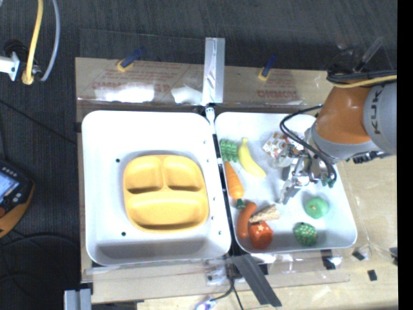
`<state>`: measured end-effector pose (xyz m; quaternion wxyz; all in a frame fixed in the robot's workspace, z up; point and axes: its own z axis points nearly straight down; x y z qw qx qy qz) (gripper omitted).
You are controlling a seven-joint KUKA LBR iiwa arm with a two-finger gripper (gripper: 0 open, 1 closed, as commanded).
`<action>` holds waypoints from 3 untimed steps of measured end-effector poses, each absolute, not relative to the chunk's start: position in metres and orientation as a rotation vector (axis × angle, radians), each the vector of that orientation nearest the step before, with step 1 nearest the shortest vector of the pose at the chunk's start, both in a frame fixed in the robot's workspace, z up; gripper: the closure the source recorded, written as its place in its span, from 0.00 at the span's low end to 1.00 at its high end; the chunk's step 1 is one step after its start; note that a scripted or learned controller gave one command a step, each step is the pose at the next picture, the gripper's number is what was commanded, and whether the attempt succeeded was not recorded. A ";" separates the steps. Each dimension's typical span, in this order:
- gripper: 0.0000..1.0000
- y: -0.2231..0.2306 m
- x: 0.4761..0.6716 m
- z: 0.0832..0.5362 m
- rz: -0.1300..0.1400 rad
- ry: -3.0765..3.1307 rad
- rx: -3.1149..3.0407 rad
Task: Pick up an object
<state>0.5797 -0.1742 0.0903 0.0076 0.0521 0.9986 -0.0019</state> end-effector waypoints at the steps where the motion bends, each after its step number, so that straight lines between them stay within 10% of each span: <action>1: 0.00 -0.214 0.518 0.093 0.006 3.113 0.031; 2: 0.00 -0.200 0.613 0.089 -0.002 3.113 0.378; 3: 0.00 -0.132 0.610 0.090 -0.003 3.116 0.295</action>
